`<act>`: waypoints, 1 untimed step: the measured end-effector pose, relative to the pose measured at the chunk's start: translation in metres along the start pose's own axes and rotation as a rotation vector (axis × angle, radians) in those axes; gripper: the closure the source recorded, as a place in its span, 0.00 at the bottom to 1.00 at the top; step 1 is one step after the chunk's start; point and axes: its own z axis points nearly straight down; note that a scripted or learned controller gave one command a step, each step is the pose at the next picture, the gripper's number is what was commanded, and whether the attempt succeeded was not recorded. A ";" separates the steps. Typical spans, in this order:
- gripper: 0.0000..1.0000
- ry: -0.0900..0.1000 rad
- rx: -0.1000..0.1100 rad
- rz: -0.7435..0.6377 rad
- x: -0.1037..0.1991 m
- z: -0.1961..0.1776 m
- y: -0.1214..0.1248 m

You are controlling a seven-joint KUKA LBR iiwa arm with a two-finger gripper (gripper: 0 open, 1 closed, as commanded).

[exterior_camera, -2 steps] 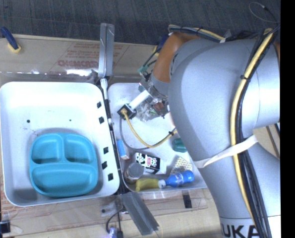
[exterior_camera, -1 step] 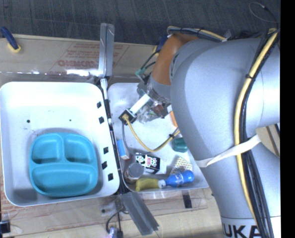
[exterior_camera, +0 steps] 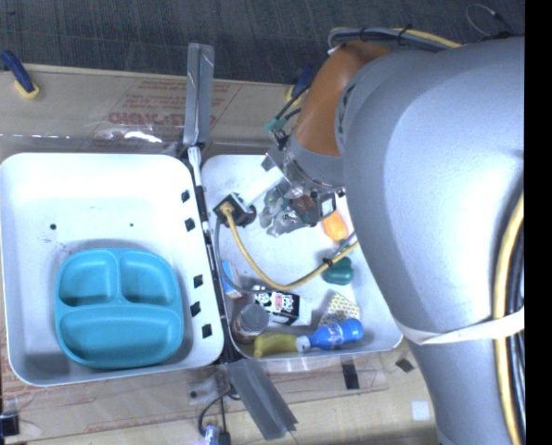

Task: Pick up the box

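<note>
A: Looking down at the table, what takes up the most room?

B: The grey arm, coming in from the right and covering much of the right bin. Its orange band sits just above the wrist.

A: And the left bin?

B: It holds a blue divided tray in its near half.

A: Where is the gripper?

B: Over the far middle of the right bin, amid cables and metal parts. Whether it is clenched or released, I cannot tell.

A: Is the box near it?

B: The box, small with a black and white print, lies lower down near the bin's front, apart from the gripper. A yellow hose curves between them.

A: Anything smaller?

B: A blue bottle and a yellowish piece lie along the front wall just beside the box, a teal object sits further right, and an orange one is beside the gripper.
</note>
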 end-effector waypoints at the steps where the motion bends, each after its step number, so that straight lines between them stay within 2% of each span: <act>1: 1.00 -0.003 0.000 -0.268 0.025 0.002 -0.143</act>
